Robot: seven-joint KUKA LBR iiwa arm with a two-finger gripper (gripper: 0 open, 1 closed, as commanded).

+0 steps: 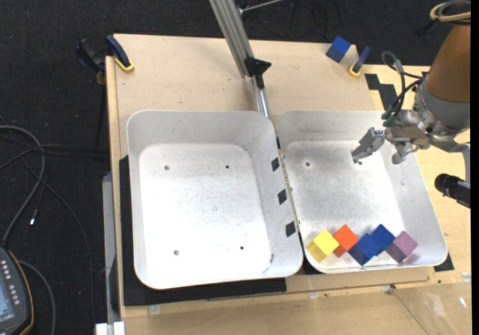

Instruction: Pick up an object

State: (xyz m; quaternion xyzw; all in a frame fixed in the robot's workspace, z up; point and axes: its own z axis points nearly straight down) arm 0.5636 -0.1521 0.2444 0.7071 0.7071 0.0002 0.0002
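Over the right bin [419, 199] you see the gripper [383, 148], reaching in from the right on the grey arm [441, 113] with its orange band [453, 64]. Its two fingers [366, 145] are spread apart with nothing between them, and they hang above the bin's upper half, over bare speckled floor. Look to the bin's near edge for the objects: four blocks lie in a row, close together. From left to right they are the yellow block [323, 245], the orange block [345, 237], the blue block [372, 244] and the purple block [403, 246]. The yellow and orange blocks touch, the orange and blue blocks appear to touch, and the purple block sits just beside the blue one. All four are well apart from the gripper, toward the front of the bin. Note the left bin [150, 131], which adjoins the right bin along a shared inner edge; three small black marks [283, 196] run down that seam. A second blue cube [339, 48] rests on the bench [187, 72] outside the bins, near the far right corner, just beside a yellow-tipped clamp [358, 61]. Another clamp [118, 54] grips the bench's far left corner. A grey metal strut [228, 16] slants down from the top to the point where the two bins meet.
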